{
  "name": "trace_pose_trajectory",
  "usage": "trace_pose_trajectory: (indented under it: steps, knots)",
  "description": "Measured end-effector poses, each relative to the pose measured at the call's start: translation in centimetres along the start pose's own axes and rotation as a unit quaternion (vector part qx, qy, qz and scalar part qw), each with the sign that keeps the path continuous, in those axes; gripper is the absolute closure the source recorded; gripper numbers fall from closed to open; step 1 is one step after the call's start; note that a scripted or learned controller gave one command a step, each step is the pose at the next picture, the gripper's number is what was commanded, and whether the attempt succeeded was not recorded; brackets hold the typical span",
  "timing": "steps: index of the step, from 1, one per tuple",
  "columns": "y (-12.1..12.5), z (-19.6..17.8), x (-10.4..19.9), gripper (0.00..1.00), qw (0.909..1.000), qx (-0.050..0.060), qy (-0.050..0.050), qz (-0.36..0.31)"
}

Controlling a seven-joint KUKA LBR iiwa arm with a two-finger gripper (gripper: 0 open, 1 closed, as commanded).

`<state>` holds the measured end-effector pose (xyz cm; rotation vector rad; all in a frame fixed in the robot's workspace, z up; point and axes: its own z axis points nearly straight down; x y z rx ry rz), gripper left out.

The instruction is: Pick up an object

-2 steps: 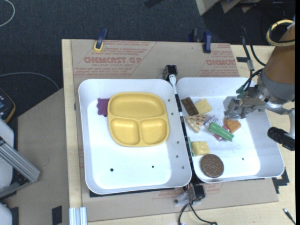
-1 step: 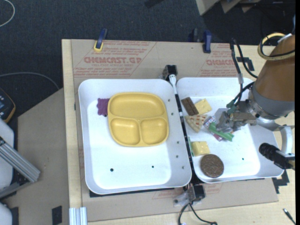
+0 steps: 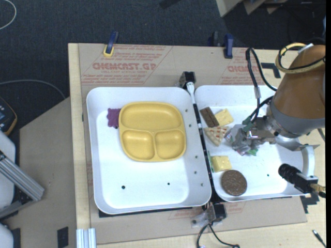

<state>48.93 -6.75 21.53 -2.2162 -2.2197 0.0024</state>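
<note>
Worktop (image 3: 77, 138): two white bins side by side.

Left bin (image 3: 139, 190): yellow divided tray (image 3: 152, 130); purple item (image 3: 113, 117) touching the tray's left edge.

Right bin (image 3: 264, 180): brown bar (image 3: 209, 117), pale yellow wedge (image 3: 224, 118), pizza slice (image 3: 217, 135), yellow block (image 3: 221, 163), brown disc (image 3: 234, 182).

Arm (image 3: 300, 92): enters from the right, over the right bin.

Pincer (image 3: 242, 141): low in the right bin, just right of the pizza slice; whether spread or pressed together, cannot tell.

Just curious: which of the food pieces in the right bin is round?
The brown cookie-like disc at the bin's near edge. The brown bar is oblong, and the yellow cheese pieces are blocky.
</note>
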Motion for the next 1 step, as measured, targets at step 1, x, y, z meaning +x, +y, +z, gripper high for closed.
trace_pose_trajectory:
  steps: [1]
  knots:
    - [0.73,-0.32,0.41,1.00,1.0000,-0.003,-0.001,0.000]
